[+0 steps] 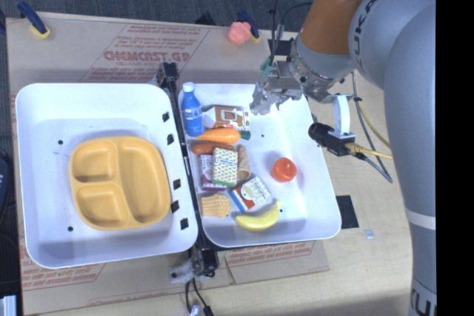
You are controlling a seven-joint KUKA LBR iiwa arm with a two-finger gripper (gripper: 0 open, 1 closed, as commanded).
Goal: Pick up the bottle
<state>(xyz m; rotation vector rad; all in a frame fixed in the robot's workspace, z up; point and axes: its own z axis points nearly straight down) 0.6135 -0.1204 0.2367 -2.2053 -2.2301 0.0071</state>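
- Grey metal claw (261,103) hangs over the far right part of the right bin (315,159), below the arm's orange band (333,7); whether it is spread or pressed together I cannot tell, and I see nothing held in it.
- Just to its left lies a small printed card or packet (231,116), apart from the claw.
- Further left, at the bin's far left corner against the black divider (180,137), stands the bottle (192,110): clear with a blue cap and blue label, seemingly upright, though the slant makes that hard to judge. It is well clear of the claw.
- Right below the bottle lies an orange carrot (217,136), touching or nearly touching its base.
- Below the carrot sit a patterned packet (224,165) and a cracker-like piece (215,205).
- A red and white packet (252,194) rests near the yellow banana (258,218) at the bin's near edge.
- An orange round object (284,169) lies alone toward the bin's right side.
- The left bin (44,107) holds a yellow divided plate (118,181) with three compartments.
- On the bench beyond the bins sits a pink object (240,32).
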